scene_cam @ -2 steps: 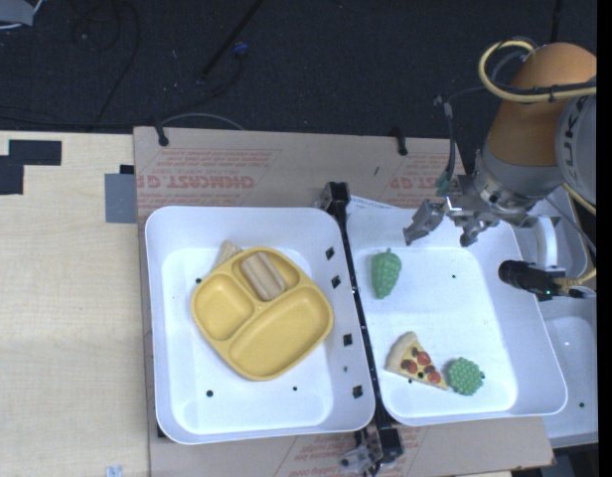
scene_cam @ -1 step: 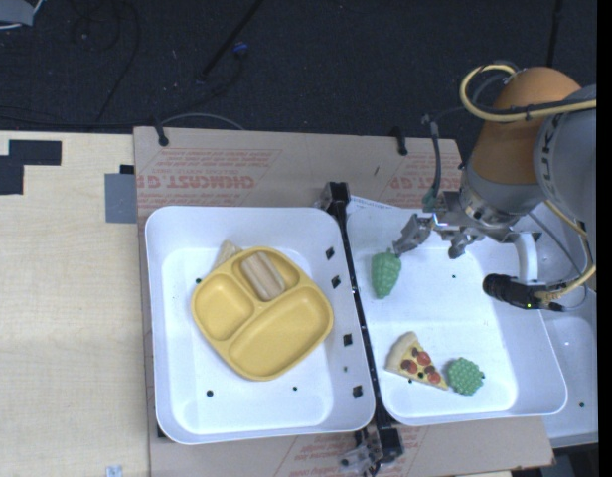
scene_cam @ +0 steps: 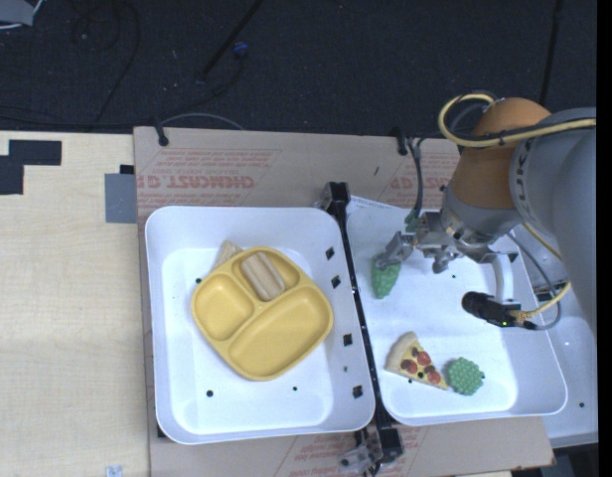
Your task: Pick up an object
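Observation:
In the right bin (scene_cam: 544, 391) a green toy vegetable (scene_cam: 384, 281) lies near the left wall. My gripper (scene_cam: 392, 257) is right at its upper end, touching or nearly touching it; whether it has hold of it is unclear. Toward the front of the same bin a toy pizza slice (scene_cam: 415, 359) lies beside a round green bumpy toy (scene_cam: 465, 376). The left bin (scene_cam: 177, 386) holds a yellow divided plate (scene_cam: 276, 331) with a tan hot-dog-like piece (scene_cam: 263, 274) in its upper compartment.
The black divider (scene_cam: 354, 306) between the bins runs just left of the green toy. A black connector with a yellow cable (scene_cam: 493, 310) hangs from the arm over the right bin. The grey and orange arm (scene_cam: 505, 167) covers the back right corner.

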Available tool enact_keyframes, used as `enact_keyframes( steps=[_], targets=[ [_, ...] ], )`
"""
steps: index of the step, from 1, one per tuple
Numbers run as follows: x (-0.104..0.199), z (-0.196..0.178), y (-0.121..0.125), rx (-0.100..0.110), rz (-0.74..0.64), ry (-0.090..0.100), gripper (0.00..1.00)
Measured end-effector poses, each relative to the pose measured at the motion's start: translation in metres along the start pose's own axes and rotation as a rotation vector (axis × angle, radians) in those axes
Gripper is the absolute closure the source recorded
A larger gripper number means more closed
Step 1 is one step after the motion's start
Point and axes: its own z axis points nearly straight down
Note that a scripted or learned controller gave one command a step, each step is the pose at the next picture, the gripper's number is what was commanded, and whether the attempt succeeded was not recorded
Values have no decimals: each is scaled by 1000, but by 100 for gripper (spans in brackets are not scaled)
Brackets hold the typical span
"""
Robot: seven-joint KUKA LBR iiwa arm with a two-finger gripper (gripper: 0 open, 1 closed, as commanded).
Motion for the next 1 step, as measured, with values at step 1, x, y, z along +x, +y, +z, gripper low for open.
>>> enact_keyframes(
  steps=[1],
  targets=[
    [1, 28, -1, 5, -4, -5, 0]
  ],
)
